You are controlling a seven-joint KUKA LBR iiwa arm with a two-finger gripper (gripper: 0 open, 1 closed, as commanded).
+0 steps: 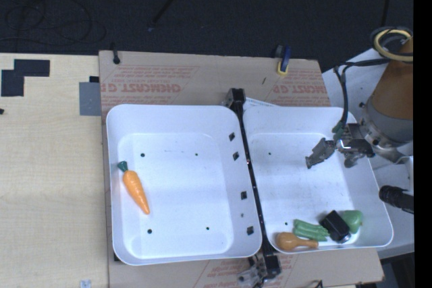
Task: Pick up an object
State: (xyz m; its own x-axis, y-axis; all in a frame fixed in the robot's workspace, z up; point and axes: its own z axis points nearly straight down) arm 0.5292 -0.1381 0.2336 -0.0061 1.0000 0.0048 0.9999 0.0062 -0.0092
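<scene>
Partly cropped arm (pixel 395 98); claw (pixel 334 152) blurred.

— Is it bright here?

— The two white bins (pixel 202 119) look bright and a bit washed out. The back, past the bench, is very dark.

— Any shadows?

— Soft ones. The carrot (pixel 136 191) has a faint one.

— Is it sharp?

— No, it is a little fuzzy and grainy.

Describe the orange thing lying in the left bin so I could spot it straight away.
Find the left bin of the two white ones. Near its left wall lies a toy carrot, slanted, green top pointing up-left. It lies alone there; the other orange piece sits in the right bin, rounder, beside green pieces.
</scene>
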